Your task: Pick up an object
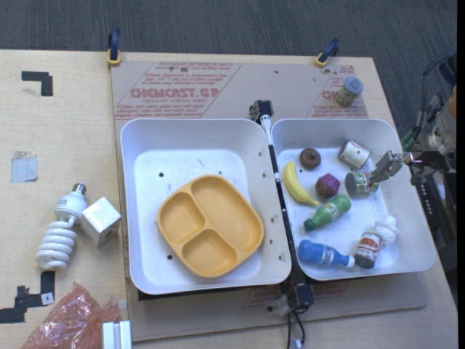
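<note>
Reaching into the right bin (407, 257) from the right, gripper (379, 171) sits at a small grey-green can (359, 183), apparently touching. Can't tell its grip state. Suggest centring over the can, clear of the white cup (354, 153) and purple piece (328, 186), then lifting straight.

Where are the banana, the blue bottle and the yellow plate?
banana (296, 184): camera view, on the middle of its curved body.
blue bottle (322, 254): camera view, on its blue body, lying on its side.
yellow plate (210, 225): camera view, on the ridge where its three sections meet.
</note>
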Controlling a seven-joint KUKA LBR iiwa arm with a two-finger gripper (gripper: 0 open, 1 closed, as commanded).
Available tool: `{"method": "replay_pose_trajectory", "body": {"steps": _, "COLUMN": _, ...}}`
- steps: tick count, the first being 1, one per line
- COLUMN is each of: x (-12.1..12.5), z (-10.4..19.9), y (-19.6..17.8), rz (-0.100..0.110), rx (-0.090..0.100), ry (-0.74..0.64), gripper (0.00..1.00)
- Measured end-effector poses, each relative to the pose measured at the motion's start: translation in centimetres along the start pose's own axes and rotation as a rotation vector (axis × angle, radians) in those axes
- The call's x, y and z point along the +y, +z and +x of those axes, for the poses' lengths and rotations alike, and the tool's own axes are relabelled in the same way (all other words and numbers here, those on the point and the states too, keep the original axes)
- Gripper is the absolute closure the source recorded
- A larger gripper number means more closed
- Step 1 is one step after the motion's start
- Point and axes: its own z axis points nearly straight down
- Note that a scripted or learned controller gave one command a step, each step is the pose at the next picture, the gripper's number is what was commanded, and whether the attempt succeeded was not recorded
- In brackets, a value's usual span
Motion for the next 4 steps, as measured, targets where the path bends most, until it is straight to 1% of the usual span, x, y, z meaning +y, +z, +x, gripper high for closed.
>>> {"method": "replay_pose_trajectory", "body": {"steps": 1, "x": 3.2, "z": 1.3, "y": 14.8, "rz": 0.001, "rx": 0.001, "ry": 0.002, "gripper": 0.0}}
{"method": "replay_pose_trajectory", "body": {"steps": 2, "x": 8.0, "z": 2.9, "y": 18.8, "rz": 0.0, "rx": 0.001, "ry": 0.001, "gripper": 0.0}}
{"method": "replay_pose_trajectory", "body": {"steps": 3, "x": 8.1, "z": 2.8, "y": 17.8, "rz": -0.002, "rx": 0.0, "ry": 0.003, "gripper": 1.0}}
{"method": "replay_pose_trajectory", "body": {"steps": 4, "x": 7.5, "z": 10.1, "y": 8.8, "rz": -0.001, "rx": 0.0, "ry": 0.0, "gripper": 1.0}}
